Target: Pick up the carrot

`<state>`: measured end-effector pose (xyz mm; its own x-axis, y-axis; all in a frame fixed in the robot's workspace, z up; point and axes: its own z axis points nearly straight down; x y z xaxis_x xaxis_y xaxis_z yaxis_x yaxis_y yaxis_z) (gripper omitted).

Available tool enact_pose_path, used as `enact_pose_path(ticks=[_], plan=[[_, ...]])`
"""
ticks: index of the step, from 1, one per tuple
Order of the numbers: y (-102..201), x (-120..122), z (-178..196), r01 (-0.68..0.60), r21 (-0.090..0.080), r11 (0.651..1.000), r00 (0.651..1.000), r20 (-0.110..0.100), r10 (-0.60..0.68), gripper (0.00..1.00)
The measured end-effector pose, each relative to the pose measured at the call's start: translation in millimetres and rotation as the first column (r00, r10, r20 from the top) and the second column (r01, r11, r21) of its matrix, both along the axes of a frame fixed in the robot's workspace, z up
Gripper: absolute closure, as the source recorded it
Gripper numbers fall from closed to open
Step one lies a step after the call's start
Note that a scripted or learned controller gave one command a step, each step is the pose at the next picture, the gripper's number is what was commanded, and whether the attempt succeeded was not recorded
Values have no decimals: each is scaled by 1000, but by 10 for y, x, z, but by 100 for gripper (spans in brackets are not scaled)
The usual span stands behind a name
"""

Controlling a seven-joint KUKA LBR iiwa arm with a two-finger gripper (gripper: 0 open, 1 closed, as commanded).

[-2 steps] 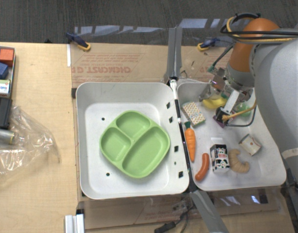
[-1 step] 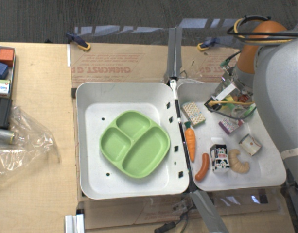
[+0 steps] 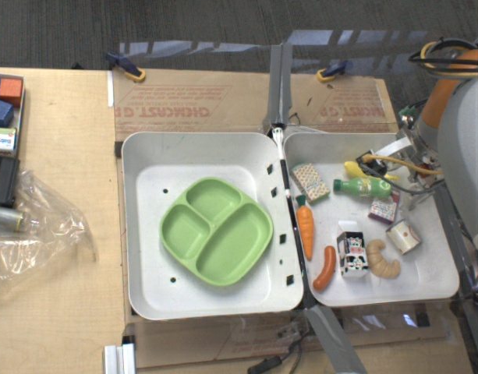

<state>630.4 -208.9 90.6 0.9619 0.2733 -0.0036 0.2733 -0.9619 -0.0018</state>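
1. We are seeing two white bins sitting side by side on the bench (image 3: 59, 287): the left bin (image 3: 137, 224) and the right bin (image 3: 433, 275).
2. The left bin is holding a green divided plate (image 3: 216, 231), lying well to the left of the pincer (image 3: 394, 164).
3. The pincer is hanging over the upper right part of the right bin, above a green bottle (image 3: 364, 186) and a yellow banana (image 3: 357, 167); we cannot tell how it is set.
4. The right bin is also carrying a patterned packet (image 3: 309, 181), a small maroon box (image 3: 384, 209), a white cube (image 3: 403, 237), a milk carton (image 3: 352, 254), a croissant (image 3: 384, 260) and a red sausage (image 3: 325, 267).
5. The carrot (image 3: 304, 227) is lying in the right bin, against its left wall, to the lower left of the pincer and well apart from it.
6. Its long axis is running nearly up and down the view, green top pointing to the far side, tip pointing toward the near rim.
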Motion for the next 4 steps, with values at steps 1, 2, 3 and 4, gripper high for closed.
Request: enact_pose_path(ticks=[1, 2, 3, 4], plan=[[17, 239, -30, -279, 24, 960, 960, -2, 279, 0], [17, 239, -30, -280, 24, 960, 960, -2, 280, 0], [17, 239, -30, -280, 24, 960, 960, -2, 280, 0], [17, 239, -30, -280, 24, 960, 960, -2, 280, 0]])
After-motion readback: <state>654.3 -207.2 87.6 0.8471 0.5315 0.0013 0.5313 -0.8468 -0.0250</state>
